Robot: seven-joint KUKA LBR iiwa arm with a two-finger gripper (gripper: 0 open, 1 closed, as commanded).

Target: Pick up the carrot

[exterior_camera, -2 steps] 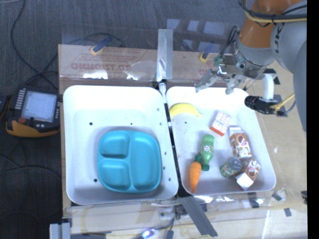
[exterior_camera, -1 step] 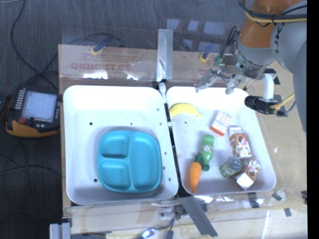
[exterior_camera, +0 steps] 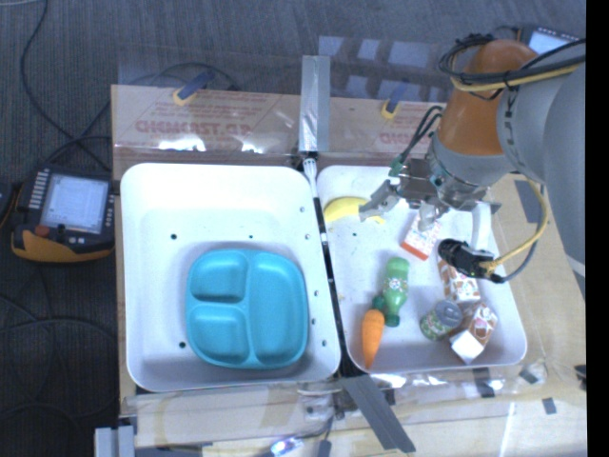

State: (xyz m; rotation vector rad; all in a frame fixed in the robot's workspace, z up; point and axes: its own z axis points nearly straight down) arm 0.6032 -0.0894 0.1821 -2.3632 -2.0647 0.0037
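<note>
Blocking part of the right bin, the grey arm hides whatever lies beneath its wrist — the gripper shows fingers spread, pinching nothing. One carrot — orange, tapered, green-topped — lies near that bin's front edge, beside one green bottle.

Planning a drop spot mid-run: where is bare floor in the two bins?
Left bin: bare all around the blue tray, widest behind it. Right bin: bare patch between banana and carrot; crowded along its right side, under the gripper.

Arm bent downward, reaching leftward
</note>
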